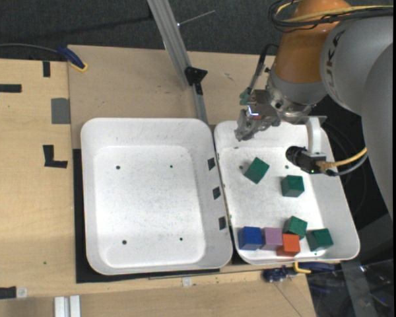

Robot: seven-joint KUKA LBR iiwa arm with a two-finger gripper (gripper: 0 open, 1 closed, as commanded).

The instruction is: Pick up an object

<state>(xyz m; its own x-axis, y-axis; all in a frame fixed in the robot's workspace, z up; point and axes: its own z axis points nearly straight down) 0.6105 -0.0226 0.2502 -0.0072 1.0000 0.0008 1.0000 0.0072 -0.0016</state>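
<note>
The right bin (330, 177) holds several small blocks. A green block (256, 170) lies tilted near its middle, with a second green block (292, 185) to its right. Along the near edge sit a blue block (251, 237), a purple block (273, 236), an orange block (290, 244) and two more green blocks (295, 226) (320, 238). My gripper (249, 128) hangs over the far left corner of the right bin, above and beyond the tilted green block and apart from it. I see no block in it.
The left bin (92, 177) stands beside the right one, sharing a middle rim with black clips (216, 191). A slanted metal rail (175, 38) runs down to the far edge between the bins. A black camera unit (302, 157) with a yellow cable overhangs the right bin.
</note>
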